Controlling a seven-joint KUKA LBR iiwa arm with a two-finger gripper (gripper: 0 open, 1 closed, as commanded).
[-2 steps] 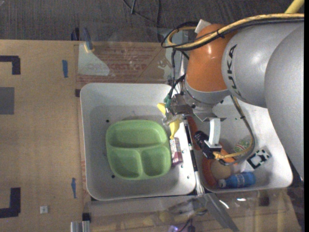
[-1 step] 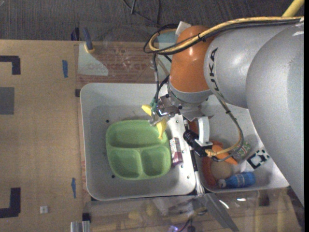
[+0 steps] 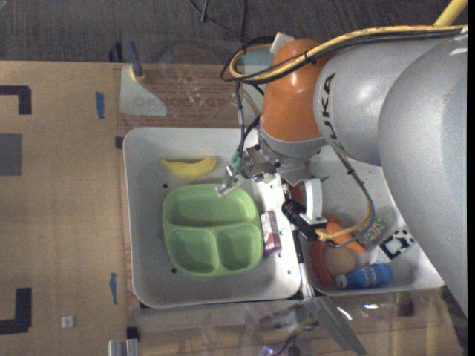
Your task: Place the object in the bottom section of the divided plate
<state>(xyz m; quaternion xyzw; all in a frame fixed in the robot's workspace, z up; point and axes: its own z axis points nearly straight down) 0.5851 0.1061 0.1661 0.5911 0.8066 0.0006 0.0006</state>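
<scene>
Overhead, a green divided plate [image 3: 211, 221] sits in the middle of the left white bin [image 3: 141, 221], its one wide compartment toward the top of the view and its two smaller compartments side by side toward the bottom; all three compartments show bare green. A yellow banana [image 3: 190, 166] lies on the bin floor just beyond the plate's upper rim, apart from the plate or barely touching it, the view does not settle which. The gripper [image 3: 227, 185] hangs over the plate's upper right corner, just to the right of the banana's near tip and slightly below it in the view; whether the gripper is apart, together or clamped on anything cannot be told from this angle. A small dark packet with a pink face [image 3: 269, 232] lies against the plate's right edge, below the gripper. The grey arm [image 3: 401, 124] reaches in from the right, its orange band [image 3: 293, 95] above the wrist and a yellow cable [image 3: 371, 32] running along its top. In the right white bin [image 3: 386, 286], partly under the arm, lie a blue bottle [image 3: 367, 277], a tan ball [image 3: 341, 260] and an orange item [image 3: 349, 239]. Both bins rest on the brown counter [image 3: 59, 199], marked with strips of blue tape [image 3: 100, 104].
</scene>
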